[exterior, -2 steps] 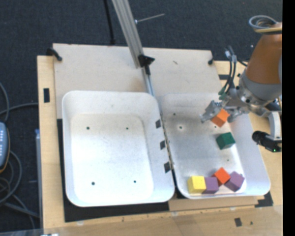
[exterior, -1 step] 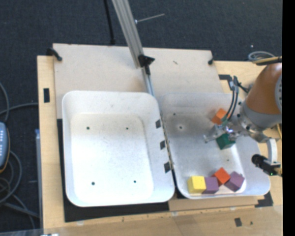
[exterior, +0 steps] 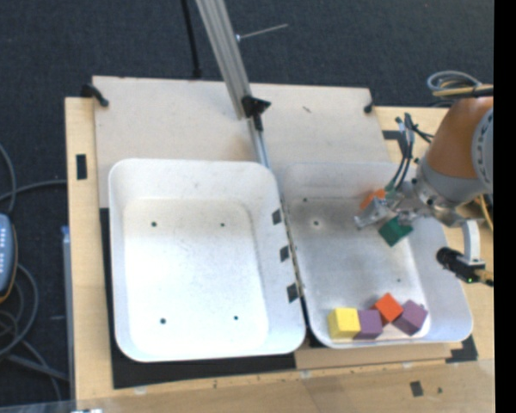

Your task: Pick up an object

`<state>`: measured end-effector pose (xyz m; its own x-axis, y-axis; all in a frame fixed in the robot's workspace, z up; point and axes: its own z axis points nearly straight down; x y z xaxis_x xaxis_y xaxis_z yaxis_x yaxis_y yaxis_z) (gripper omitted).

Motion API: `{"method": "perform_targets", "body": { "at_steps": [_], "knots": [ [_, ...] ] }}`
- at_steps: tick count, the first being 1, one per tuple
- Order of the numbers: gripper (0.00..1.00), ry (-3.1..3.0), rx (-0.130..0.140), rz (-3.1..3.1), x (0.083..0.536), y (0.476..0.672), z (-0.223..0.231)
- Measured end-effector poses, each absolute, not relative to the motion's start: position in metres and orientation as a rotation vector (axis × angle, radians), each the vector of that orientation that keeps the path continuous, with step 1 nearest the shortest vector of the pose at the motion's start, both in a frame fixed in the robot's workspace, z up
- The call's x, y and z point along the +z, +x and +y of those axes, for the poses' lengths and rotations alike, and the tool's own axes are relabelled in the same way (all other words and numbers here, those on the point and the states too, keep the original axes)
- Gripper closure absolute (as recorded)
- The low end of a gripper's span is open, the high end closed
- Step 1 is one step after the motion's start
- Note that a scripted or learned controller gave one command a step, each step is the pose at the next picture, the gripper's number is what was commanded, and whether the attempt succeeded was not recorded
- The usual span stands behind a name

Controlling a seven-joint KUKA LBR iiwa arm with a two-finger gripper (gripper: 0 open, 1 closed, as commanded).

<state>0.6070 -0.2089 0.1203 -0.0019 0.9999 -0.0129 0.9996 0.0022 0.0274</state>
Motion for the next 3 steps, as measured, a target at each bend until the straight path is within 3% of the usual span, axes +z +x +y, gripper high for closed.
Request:
{"method": "perform_targets", "body": {
  "at_steps": [3],
  "knots": [
    [0.0, 2.198, 0.021, 2.202, 0.1183, 0.6286, -0.2039]
  ]
}}
